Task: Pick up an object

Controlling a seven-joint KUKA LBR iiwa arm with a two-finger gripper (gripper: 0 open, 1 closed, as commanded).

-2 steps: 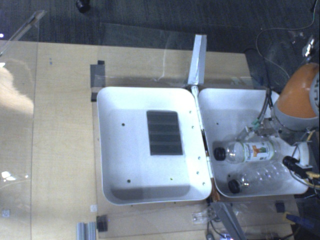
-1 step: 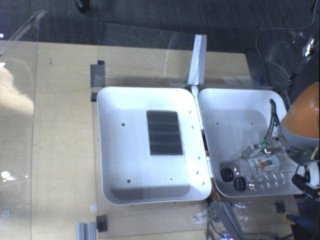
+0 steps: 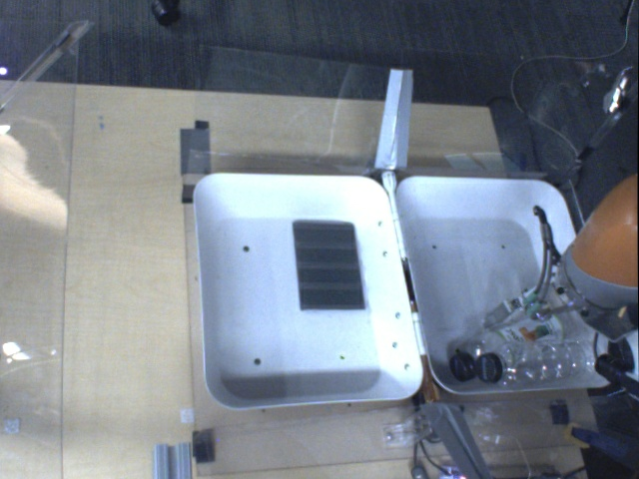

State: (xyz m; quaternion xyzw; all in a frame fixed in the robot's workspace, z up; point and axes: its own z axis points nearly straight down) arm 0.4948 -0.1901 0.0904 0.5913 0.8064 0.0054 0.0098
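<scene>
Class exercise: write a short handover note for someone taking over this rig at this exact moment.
Arm: reaches in from the right over the right bin; the gripper is low over the clutter; whether it grips anything cannot be told.
Objects: a black ribbed block lies flat mid left bin. Clear plastic items and a black round piece sit in the right bin's near corner.
Done: no lift confirmed.
Left: grasp one object and raise it.

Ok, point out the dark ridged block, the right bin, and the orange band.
dark ridged block (image 3: 328, 265), camera view, middle ridge.
right bin (image 3: 469, 218), camera view, bare floor.
orange band (image 3: 609, 239), camera view, its rounded side.
</scene>
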